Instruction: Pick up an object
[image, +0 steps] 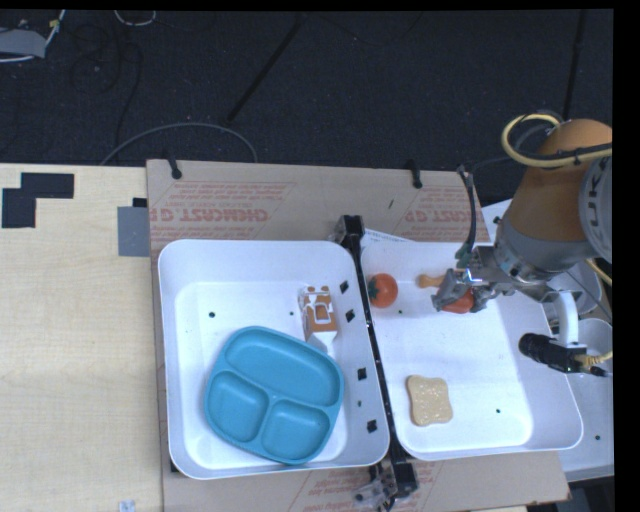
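I see the gripper (458, 292) low over the far edge of the right bin (500, 425), right on a small red and orange thing (452, 300), but I cannot tell if it has grabbed it. A red tomato (382, 289) sits near the far left corner of that bin, and a piece of toast (429, 400) lies near its front edge. In the left bin (185, 300) a blue plate (272, 394) lies toward the front, with a small orange and white toy (319, 312) by the right wall.

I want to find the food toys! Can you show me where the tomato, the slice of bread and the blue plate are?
tomato (382, 290): camera view, middle of its round red body.
slice of bread (429, 400): camera view, middle of its flat top.
blue plate (228, 372): camera view, left rim.
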